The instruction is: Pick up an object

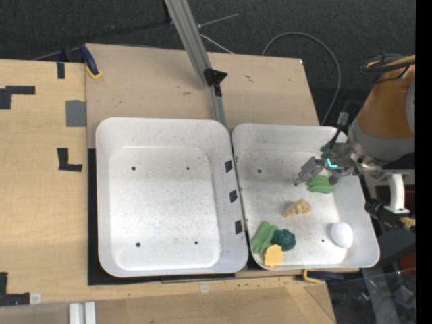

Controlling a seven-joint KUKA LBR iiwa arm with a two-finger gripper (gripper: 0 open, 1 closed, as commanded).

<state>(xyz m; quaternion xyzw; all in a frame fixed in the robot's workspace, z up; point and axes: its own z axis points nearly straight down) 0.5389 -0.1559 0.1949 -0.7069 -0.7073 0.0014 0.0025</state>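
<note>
Nearest the camera, a yellow piece [273, 255] is lying at the near edge of the right bin [270, 147], touching a dark teal lump [285, 239] and just beside a green ribbed object [262, 235] that is leaning toward the bin's left wall. Farther right along the near side, a white egg-shaped object [341, 235] is resting close to the bin's right corner. Toward the middle of this bin a tan crumpled piece [297, 208] is lying alone, apart from the near cluster. Beyond it, a light green object [320, 185] is sitting against the right side of the bin, and the end effector [309, 173] is hanging directly over its far left edge, touching or almost touching it; its dark fingers are pointing left and down, spread slightly apart, and nothing is showing between them. The grey arm with its orange band [386, 106] is reaching in from the right. The left bin [108, 147] is sitting alongside on the desk [40, 181].
</note>
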